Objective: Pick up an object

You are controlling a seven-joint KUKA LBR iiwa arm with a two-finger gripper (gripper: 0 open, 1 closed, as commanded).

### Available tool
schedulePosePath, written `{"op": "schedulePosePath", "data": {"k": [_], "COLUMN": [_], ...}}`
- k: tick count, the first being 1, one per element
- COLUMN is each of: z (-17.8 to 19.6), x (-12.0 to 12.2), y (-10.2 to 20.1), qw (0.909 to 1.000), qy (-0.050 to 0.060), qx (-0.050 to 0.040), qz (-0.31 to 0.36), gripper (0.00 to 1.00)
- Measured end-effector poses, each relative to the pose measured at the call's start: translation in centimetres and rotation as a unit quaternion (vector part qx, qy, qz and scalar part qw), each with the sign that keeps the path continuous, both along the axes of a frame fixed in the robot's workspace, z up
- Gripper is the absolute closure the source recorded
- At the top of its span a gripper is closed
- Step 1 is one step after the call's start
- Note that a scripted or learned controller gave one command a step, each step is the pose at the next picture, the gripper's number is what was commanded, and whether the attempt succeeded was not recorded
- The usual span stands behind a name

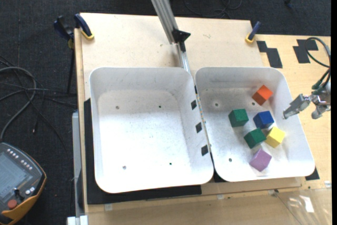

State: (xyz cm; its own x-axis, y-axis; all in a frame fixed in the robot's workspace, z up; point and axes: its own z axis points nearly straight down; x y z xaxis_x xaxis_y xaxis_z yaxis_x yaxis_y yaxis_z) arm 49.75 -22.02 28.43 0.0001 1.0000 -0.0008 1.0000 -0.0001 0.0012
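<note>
Right bin (pixel 221 81) contents, near to far: purple block (pixel 260 159) by the front wall; yellow block (pixel 275 136) and a green block (pixel 255 137) just beside each other; blue block (pixel 263 119); second green block (pixel 238 117), somewhat apart to the left; orange block (pixel 262 95) farthest. Gripper (pixel 293 108) sits at the bin's right rim, near blue. Finger spacing cannot be told at this size.

Recommendation: choose orange or the far green block, each with free sides. Centre above the block, straddle two opposite faces, descend square. Avoid the yellow-green pair; a finger may land on the neighbour.
</note>
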Motion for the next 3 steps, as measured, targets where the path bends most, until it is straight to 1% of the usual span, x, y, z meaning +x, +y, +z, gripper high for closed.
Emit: {"op": "schedulePosePath", "data": {"k": [1, 2, 3], "z": [-16.2, -18.5, -14.5], "x": [3.6, -0.3, -0.7], "y": [3.5, 7.1, 6.0], "qw": [1.0000, 1.0000, 1.0000], "qy": [-0.008, -0.007, -0.002], "qx": [-0.0033, -0.0046, -0.0010], "qz": [0.002, -0.001, 0.000], "gripper": [0.00, 0.00, 0.00]}}
